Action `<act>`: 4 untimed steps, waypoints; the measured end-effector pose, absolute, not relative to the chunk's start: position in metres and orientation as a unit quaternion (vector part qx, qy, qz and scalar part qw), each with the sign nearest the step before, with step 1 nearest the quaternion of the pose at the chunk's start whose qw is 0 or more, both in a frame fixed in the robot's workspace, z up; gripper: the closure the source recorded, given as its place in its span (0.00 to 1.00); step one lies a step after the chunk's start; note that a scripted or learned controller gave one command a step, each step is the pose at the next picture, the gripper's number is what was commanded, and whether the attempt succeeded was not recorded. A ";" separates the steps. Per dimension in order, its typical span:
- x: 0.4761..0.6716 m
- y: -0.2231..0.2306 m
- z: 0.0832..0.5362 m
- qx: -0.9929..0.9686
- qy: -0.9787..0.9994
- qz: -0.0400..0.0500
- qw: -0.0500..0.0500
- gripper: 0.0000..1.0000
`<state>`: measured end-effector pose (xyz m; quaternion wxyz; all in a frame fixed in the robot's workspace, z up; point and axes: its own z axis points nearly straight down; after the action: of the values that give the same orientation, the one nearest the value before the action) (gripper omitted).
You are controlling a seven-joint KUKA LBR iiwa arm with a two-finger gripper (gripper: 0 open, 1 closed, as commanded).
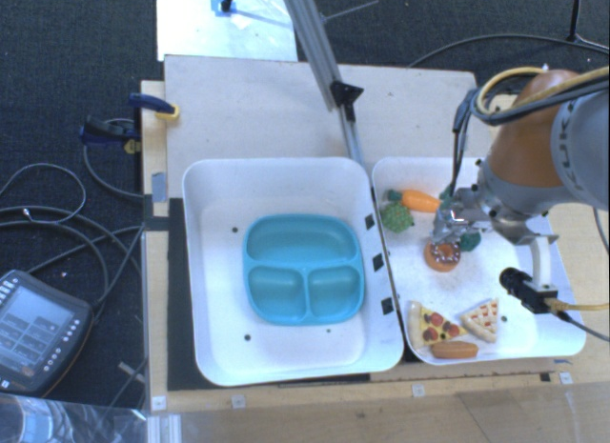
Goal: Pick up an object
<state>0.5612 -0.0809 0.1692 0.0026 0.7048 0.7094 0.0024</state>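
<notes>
— Where was the arm when you looked?

— It came in from three o'clock and hung over the right bin [572, 341]. The end effector [450, 230] sat low in there, just above a toy donut [442, 255]. I couldn't tell how wide it stood, nor whether it had hold of anything; the wrist hid too much.

— And the things it could pick?

— All in that right bin. A carrot [419, 200] lay at about eleven o'clock from the end effector, with a green broccoli piece [396, 215] just beside it towards nine. Something dark green [469, 239] peeked out right by the metal parts. Down at six o'clock, near the bin's front edge, were two pizza slices [431, 322] [482, 318] and a hot dog [454, 349].

— The other bin?

— The left bin [205, 241] held a blue divided plate [304, 269]. Both bins stood side by side on the surface [257, 108].
</notes>
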 end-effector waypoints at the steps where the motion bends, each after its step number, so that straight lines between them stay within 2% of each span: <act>1: 0.554 -0.086 0.225 0.705 0.709 0.002 0.003 1.00; 2: 0.555 -0.081 0.289 0.705 0.710 0.003 0.004 1.00; 3: 0.566 -0.027 0.270 0.703 0.711 0.001 0.000 1.00; 4: 0.570 0.033 0.270 0.703 0.711 0.002 0.000 1.00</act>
<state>0.5703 0.0334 0.2699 0.0000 0.7030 0.7112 0.0017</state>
